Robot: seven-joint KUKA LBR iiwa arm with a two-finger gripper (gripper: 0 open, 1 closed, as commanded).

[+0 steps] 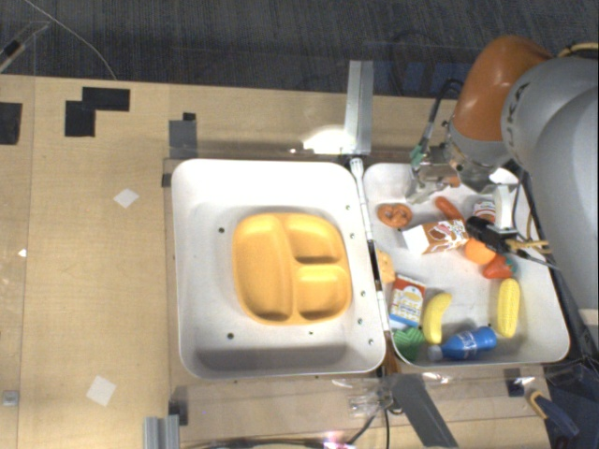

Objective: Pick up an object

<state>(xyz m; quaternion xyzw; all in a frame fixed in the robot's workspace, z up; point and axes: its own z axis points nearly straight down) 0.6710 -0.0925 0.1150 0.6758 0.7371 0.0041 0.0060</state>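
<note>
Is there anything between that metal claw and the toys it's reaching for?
Nothing visible. The gripper hangs at the far end of the right bin, just above an orange-red sausage-shaped toy and beside a round brown cookie-like toy.

Small toys crowd the right bin (pixel 552 340): yellow banana (pixel 436 316), corn cob (pixel 507 307), blue bottle (pixel 471 342).

A pale wooden worktop (pixel 84 279) fills the left and middle of the scene, with black rectangular marks (pixel 94 108) near its far left edge and small pale square tags (pixel 125 197) scattered on its surface. Beyond the far edge lies dark grey carpet (pixel 234 17), crossed by a thin cable (pixel 75 26). A metal bracket (pixel 359 106) stands upright at the worktop's far side, with a bright glare patch (pixel 328 141) just beside its base.
</note>
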